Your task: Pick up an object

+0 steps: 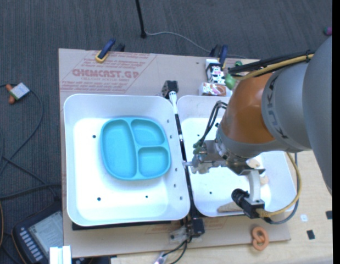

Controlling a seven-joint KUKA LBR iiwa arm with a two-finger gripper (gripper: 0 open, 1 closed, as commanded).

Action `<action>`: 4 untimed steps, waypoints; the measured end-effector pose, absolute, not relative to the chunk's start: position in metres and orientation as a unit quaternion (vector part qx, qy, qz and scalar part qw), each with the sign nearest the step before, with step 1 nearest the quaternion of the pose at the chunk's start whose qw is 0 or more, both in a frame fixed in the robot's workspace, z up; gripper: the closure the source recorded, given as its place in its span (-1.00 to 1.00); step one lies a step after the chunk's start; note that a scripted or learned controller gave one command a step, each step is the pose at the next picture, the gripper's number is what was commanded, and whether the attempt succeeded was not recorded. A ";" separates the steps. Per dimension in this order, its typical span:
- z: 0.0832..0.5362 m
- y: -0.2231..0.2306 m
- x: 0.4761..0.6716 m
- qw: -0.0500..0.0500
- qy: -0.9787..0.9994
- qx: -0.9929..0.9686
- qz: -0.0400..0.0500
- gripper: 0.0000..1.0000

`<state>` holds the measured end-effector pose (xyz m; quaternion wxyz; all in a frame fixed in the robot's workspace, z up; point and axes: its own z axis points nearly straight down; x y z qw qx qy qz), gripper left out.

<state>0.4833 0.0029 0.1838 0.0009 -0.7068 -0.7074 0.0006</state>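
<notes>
The arm (268,111), smooth grey with a glossy orange band, hangs over the right bin (200,202). Its gripper (205,161) sits low by the divider; its state cannot be told. A rounded blue plastic tray (135,148) with three compartments lies in the left bin (84,205).
</notes>
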 end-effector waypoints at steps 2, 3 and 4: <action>0.184 0.001 0.483 0.001 -0.708 -0.707 0.000 1.00; 0.184 -0.001 0.483 0.001 -0.708 -0.706 0.000 1.00; 0.184 -0.010 0.483 0.001 -0.707 -0.707 0.001 1.00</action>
